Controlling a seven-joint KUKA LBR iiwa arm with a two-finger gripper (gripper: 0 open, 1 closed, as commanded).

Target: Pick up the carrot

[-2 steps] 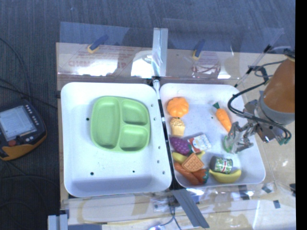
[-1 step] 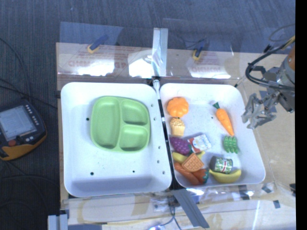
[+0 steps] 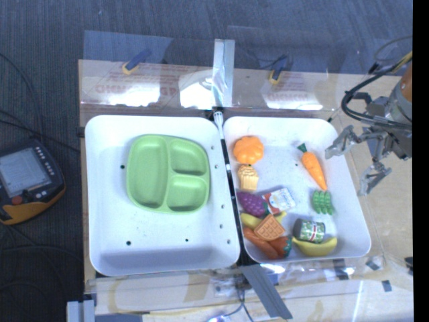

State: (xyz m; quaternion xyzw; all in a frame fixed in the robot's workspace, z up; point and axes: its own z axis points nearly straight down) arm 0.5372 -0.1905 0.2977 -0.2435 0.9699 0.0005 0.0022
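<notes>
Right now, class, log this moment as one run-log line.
phase: approach | gripper: open, beside right bin, holding nothing | carrot: lying in right bin, untouched

Bright, even light from overhead; a slightly soft picture.

Glare whitens the clear sheet behind the bins, the white bins look nearly washed out, shadows stay faint and short, and fine detail smears toward the edges.

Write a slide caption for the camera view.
Open gripper beside right bin; carrot lies unpicked inside.
</notes>
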